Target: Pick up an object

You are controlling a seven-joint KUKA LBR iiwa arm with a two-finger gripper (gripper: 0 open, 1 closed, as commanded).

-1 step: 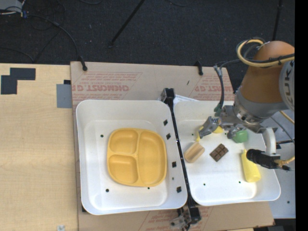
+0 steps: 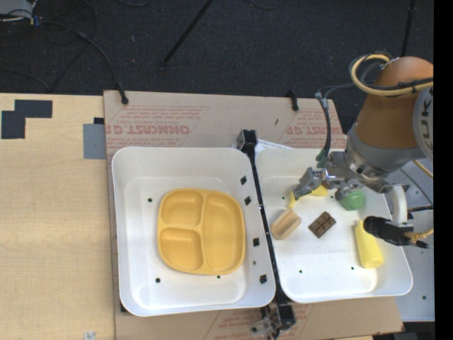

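My gripper hangs low over the back part of the right bin, under the grey and orange wrist. A small yellow piece shows right at the gripper; whether it is held cannot be told. A green round object lies just to the gripper's right. In front of the gripper sit a tan bread-like piece and a brown chocolate block. A long yellow object lies near the bin's right side.
The left bin holds a yellow divided plate. A black divider runs between the two bins. Cardboard lies under both bins, with a wooden bench top to the left.
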